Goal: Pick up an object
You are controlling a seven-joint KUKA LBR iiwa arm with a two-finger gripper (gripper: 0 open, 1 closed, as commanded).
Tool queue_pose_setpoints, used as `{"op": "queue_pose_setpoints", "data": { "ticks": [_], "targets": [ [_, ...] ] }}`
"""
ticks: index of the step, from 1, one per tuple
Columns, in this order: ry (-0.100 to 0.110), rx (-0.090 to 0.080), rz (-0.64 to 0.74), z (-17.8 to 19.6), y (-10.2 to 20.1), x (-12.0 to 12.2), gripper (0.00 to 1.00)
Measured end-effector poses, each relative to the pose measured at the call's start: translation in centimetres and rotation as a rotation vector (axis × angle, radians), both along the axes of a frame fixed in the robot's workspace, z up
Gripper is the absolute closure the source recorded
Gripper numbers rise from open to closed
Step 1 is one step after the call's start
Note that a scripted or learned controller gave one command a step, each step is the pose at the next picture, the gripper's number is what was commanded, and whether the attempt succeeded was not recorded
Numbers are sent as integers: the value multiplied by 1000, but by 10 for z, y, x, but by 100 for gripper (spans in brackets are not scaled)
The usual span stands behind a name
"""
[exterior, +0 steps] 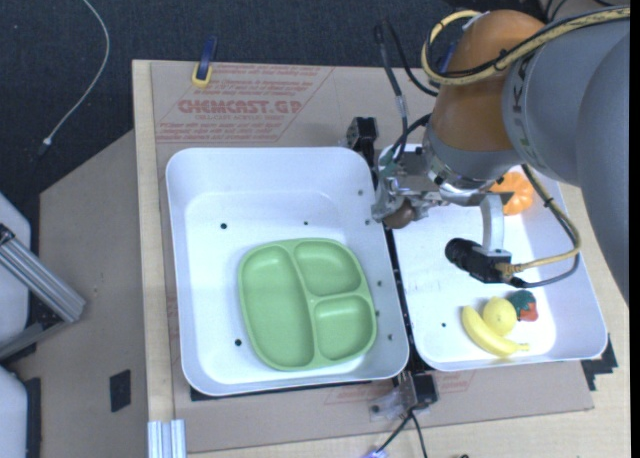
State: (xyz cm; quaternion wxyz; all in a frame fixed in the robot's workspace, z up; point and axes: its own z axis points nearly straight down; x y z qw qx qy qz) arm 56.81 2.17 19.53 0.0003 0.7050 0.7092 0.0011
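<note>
In the right bin [575, 341], a yellow banana [487, 334] lies near the front, with a yellow lemon-shaped fruit [501, 314] against it and a small red and green piece [524, 307] just to the right. An orange object [516, 192] peeks out from behind the arm at the back of this bin. My gripper [405, 208] hangs low over the right bin's left rim, near its back corner, apart from all of these. The wrist hides its tips.
The left bin [200, 246] holds a green divided plate [305, 301]. A black fitting [476, 259] with a yellow cable [548, 263] hangs from the wrist over the middle of the right bin. The ridge between the bins sits directly under the gripper.
</note>
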Motion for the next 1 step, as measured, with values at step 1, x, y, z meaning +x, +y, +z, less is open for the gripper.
{"op": "queue_pose_setpoints", "data": {
  "ticks": [1],
  "targets": [
    [1,-1,-4,18,50,15,100]
  ]
}}
